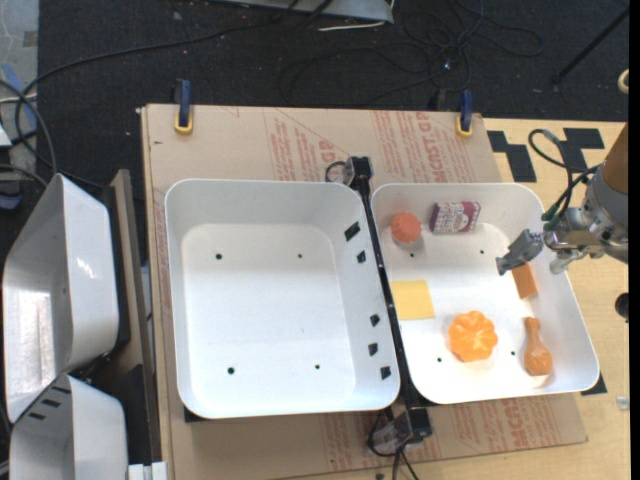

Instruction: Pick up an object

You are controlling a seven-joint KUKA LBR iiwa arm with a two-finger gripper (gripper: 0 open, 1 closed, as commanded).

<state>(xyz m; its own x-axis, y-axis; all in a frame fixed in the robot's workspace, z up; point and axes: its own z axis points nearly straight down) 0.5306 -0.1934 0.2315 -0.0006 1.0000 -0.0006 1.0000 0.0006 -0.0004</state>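
My gripper [540,257] hangs over the right side of the right bin [570,303], with its fingers spread open and nothing between them. A small orange block [525,282] lies just below the fingers. An orange pumpkin-shaped toy [472,336] and an orange drumstick-shaped toy [537,346] lie nearer the front. A yellow flat square [413,299] rests by the bin's left wall. At the back sit a red-orange ball [405,228] and a purple and white can [455,217] on its side.
The left bin [190,298] stands beside the right one, and a black divider strip [375,268] runs between them. Both rest on a cardboard sheet [300,138] held by two clamps. Cables trail across the dark floor behind.
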